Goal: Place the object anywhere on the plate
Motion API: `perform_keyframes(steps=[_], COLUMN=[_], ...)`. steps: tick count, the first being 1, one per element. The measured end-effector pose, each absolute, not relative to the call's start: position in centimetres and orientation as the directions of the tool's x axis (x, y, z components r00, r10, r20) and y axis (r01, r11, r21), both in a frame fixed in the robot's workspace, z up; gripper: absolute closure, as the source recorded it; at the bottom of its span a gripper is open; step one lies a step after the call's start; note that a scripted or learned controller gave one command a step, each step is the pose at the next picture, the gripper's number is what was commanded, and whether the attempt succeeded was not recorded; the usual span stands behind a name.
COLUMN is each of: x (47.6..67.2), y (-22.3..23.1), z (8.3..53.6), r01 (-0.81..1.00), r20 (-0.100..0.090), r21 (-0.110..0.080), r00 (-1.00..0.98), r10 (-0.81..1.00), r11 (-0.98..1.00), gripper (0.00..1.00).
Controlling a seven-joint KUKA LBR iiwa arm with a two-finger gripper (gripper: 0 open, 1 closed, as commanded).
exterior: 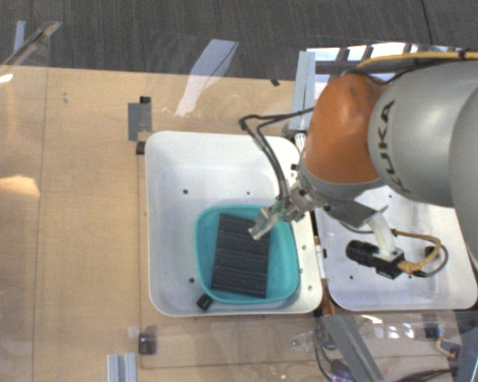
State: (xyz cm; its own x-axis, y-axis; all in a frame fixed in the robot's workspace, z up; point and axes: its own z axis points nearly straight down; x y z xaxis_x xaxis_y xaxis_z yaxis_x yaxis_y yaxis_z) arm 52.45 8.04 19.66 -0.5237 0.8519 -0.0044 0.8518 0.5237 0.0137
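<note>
Gripper point(262, 227) hovers over teal plate point(287, 265) (wooden bench point(64, 237)).

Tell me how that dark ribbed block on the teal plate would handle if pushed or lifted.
The block looks flat and straight-edged, so probably stiff, not floppy. Lying flat on the plate, it should slide rather than roll or tip. Its ridges may give the gripper some purchase.

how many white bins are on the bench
2. The left bin holds a teal plate with a dark ridged block on it; the right bin sits beside it, partly hidden under the arm.
</note>
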Motion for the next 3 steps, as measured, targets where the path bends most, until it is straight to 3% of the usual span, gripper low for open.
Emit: perform_keyframes(steps=[1,2,3], x=[52.7,52.7,52.9], y=[8.1,8.1,8.1], z=[20.8,20.8,21.9], r01=[0.849,0.849,0.847], r20=[-0.006,-0.006,-0.008], r21=[0.020,0.019,0.025], r00=[-0.527,-0.527,-0.531], r10=[0.850,0.850,0.847], r11=[0.527,0.527,0.531], gripper=[1.00,0.00,1.00])
